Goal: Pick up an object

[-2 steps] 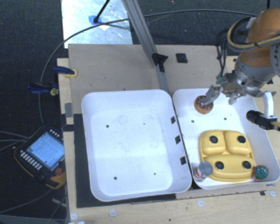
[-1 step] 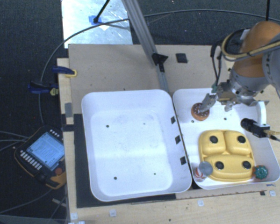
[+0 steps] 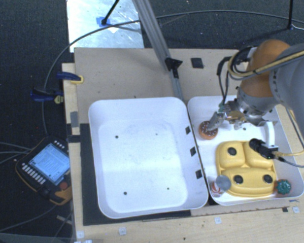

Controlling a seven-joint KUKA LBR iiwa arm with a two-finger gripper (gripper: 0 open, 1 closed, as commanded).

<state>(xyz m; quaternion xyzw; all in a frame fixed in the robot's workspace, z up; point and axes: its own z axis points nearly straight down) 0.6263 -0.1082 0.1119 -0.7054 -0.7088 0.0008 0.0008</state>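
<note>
Arm reaches in from the right over the right bin [image 3: 292,184], wrist bent down-left, hand [image 3: 219,118] low just beside the brown donut-like ring [image 3: 209,130] at the bin's upper left, finger state can't tell, yellow tray [image 3: 244,170] below, no legible labels.

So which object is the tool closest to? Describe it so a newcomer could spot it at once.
Start at the right-hand bin, the one the arm reaches into. Near its upper left corner, just left of the tool, lies a small round brown ring like a doughnut. Its neighbours differ plainly: a big yellow moulded block, a grey ball and a teal ball.
</note>
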